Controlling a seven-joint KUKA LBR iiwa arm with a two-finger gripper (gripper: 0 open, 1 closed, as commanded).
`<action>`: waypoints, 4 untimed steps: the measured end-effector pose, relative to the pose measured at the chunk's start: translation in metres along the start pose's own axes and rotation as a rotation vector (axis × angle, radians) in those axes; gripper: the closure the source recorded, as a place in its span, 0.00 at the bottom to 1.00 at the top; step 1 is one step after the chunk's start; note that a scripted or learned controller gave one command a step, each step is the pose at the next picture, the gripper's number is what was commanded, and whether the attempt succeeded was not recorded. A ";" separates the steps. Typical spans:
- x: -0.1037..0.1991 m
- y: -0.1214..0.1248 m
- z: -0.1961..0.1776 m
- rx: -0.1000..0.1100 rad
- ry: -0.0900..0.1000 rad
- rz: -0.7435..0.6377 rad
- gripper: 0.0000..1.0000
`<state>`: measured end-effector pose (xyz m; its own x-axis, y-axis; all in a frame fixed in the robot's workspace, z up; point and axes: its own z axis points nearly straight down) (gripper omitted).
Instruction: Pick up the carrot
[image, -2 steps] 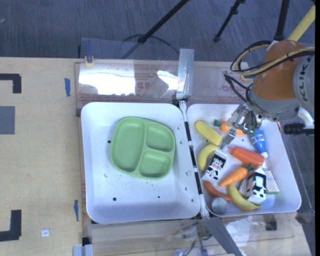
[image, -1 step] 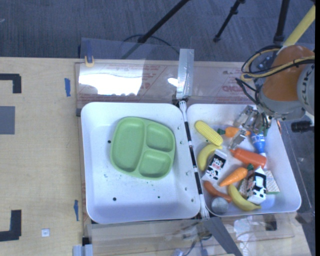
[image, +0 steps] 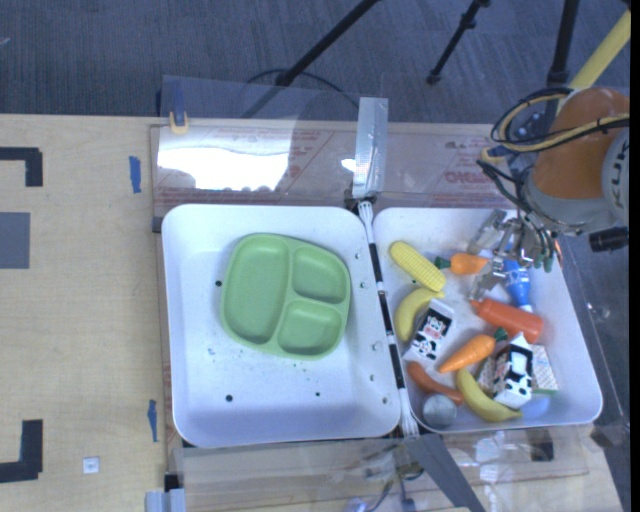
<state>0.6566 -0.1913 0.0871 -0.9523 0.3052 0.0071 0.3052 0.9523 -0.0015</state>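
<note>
Small orange carrot (image: 467, 352), tapered, slantwise among toys in the right bin (image: 585, 370); hand (image: 497, 262) grip state unclear

The grey arm's claw (image: 497, 262) hangs over the far part of the right shallow white bin (image: 585, 345), just beside a small orange carrot (image: 466, 264) lying next to a yellow corn cob (image: 415, 265). A second orange carrot (image: 466, 353) lies nearer. The left bin (image: 190, 380) holds a green divided plate (image: 285, 294).
</note>
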 end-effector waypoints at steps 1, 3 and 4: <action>-0.004 0.001 -0.013 -0.004 -0.019 0.002 1.00; 0.016 0.042 0.000 -0.002 -0.012 -0.262 0.00; -0.002 0.004 0.000 -0.001 -0.016 -0.397 0.00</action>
<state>0.6599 -0.1886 0.0871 -0.9962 -0.0869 -0.0082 -0.0869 0.9962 -0.0006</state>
